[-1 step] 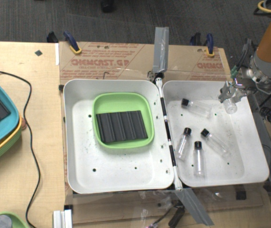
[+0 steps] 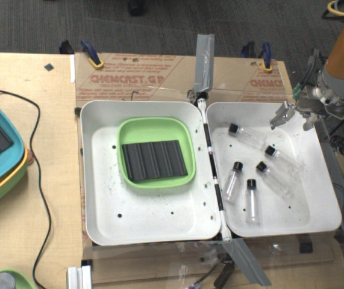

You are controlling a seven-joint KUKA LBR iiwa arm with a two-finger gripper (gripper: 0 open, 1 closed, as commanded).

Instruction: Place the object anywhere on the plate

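Pincer position: pincer [image 2: 293, 116] hanging over the upper right corner of the right bin [image 2: 322, 221], at the end of the grey arm [image 2: 340, 71] reaching in from the right.
Pincer state: two metal fingers splayed apart, nothing between them.
Task's thing: clear vials with black caps, loose on the right bin floor; four caps counted.
Nearest vial: top vial [image 2: 247, 135], below and to the left of the pincer, near but apart; long axis slanting down to the right, cap at upper left.
Other vials: second vial [image 2: 280, 161] further down, also slanted; two lower vials [image 2: 252, 198] lying nearly upright in the view, well apart from the pincer.
Destination: green plate [image 2: 187, 131] in the left bin [image 2: 99, 221], carrying a dark ribbed insert [image 2: 155, 160]; well to the left of the pincer, across the divider.
Judged step: descent on a vial not yet done.
Writing: red print "CHEMCAST GP" on the brown cardboard [image 2: 135, 77] behind the bins, partly repeated at right.
Desk: wooden desk [image 2: 27, 89] with black cable at left.
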